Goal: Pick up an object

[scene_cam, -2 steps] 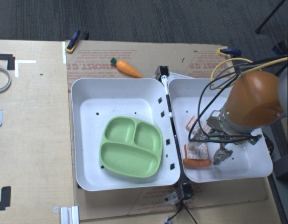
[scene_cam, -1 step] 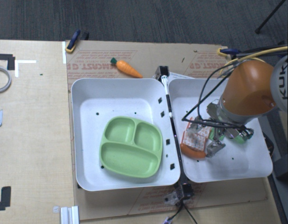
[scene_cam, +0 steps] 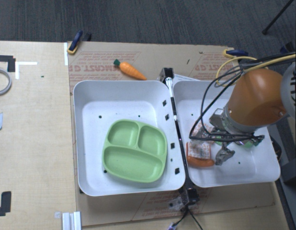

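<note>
In the right bin point(scene_cam: 263, 174), a white and red packet point(scene_cam: 199, 149) lies near the left wall. An orange-red sausage-shaped toy point(scene_cam: 200, 163) sits just in front of it. My gripper point(scene_cam: 223, 153) hangs low over the bin floor, immediately right of both items, under the orange wrist band point(scene_cam: 257, 97). Nothing is visibly held in it. A small green object point(scene_cam: 249, 143) peeks out from under the wrist on the right side. Black cables stretch across the gripper and hide part of it.
The left bin point(scene_cam: 85, 109) holds a green divided plate point(scene_cam: 135, 150). A toy carrot point(scene_cam: 130, 69) lies on the cardboard behind the bins. A blue clamp point(scene_cam: 75, 41) and a tape ring point(scene_cam: 0, 81) sit on the bench at the far left.
</note>
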{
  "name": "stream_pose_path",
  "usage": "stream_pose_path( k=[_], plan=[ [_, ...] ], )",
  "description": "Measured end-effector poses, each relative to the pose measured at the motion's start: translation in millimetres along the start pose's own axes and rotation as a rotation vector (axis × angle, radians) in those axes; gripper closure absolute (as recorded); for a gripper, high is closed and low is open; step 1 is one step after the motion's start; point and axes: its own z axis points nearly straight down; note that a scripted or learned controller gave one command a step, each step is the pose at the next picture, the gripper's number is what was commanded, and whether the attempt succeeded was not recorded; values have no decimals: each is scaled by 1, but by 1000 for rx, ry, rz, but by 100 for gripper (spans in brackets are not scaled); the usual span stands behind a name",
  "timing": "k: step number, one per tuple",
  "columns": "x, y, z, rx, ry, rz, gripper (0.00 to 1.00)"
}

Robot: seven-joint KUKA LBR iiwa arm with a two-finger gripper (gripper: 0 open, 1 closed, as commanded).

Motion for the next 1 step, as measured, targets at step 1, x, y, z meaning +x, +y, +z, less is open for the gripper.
stream_pose_path(
  k=[1],
  plan=[
    [-9,61,-96,-12,9,-1,0]
  ],
)
